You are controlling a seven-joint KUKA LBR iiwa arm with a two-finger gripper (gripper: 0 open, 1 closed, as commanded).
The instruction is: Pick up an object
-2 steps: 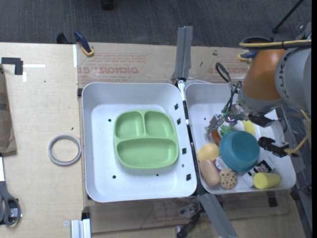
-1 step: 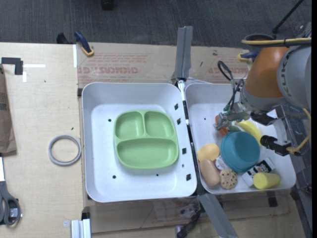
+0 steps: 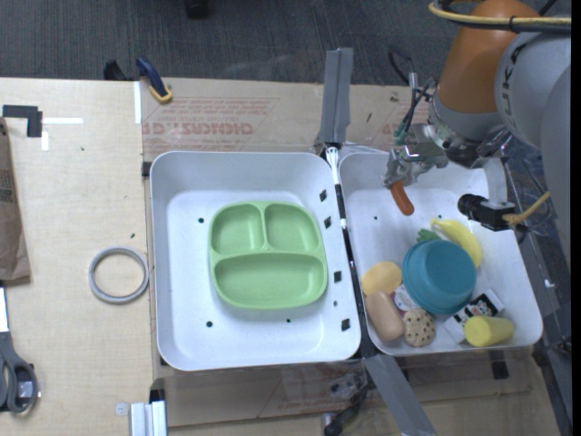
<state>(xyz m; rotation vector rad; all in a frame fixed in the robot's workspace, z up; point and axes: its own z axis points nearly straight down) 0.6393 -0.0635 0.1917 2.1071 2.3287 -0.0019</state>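
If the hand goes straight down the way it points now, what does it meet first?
Probably the orange carrot, just below the hand in the right bin. Depth is unclear, so the gap cannot be judged.

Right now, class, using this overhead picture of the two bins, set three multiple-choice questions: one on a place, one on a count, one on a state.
1. Where does the green plate lie?
A. in the left bin
B. in the right bin
C. on the bench

2. How many sections does the green plate have?
A. two
B. three
C. five

3. What is at the tool?
A. a blue bowl
B. a banana
C. a small orange piece hanging at its tip

Answers: 1 A, the plate sits flat in the middle of the left bin. 2 B, two small sections above one long one. 3 C, the orange piece hangs from the tool's tip above the right bin, while the blue bowl and banana lie lower down in it.
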